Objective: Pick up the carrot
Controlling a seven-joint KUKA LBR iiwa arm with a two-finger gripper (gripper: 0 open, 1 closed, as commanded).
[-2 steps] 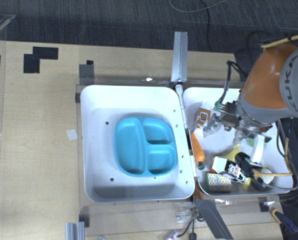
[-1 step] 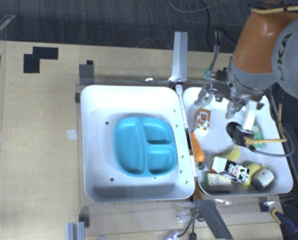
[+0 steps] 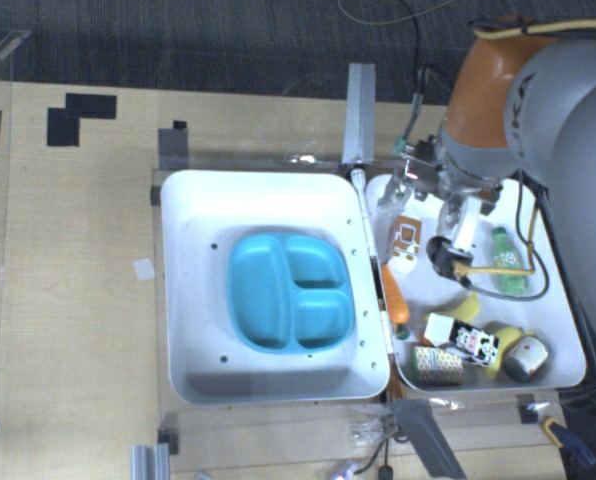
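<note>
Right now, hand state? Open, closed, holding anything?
Hand: cannot be told from this view.
The carrot lies in the right bin by its left wall, apart from the hand.

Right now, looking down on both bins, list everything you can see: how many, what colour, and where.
left bin: one, white, left side of the bench
divided tray: one, blue, middle of the left bin
right bin: one, white, right beside the left bin
carrot: one, orange, along the right bin's left wall
card: one, white with orange print, just beyond the carrot
bottle: one, green, right part of the right bin
patterned block: one, black and white, near end of the right bin
round object: one, grey, near right corner
speckled object: one, pale, near left corner
arm: one, grey with orange band, reaching from the right
gripper: one, metal, over the right bin's far end
</note>
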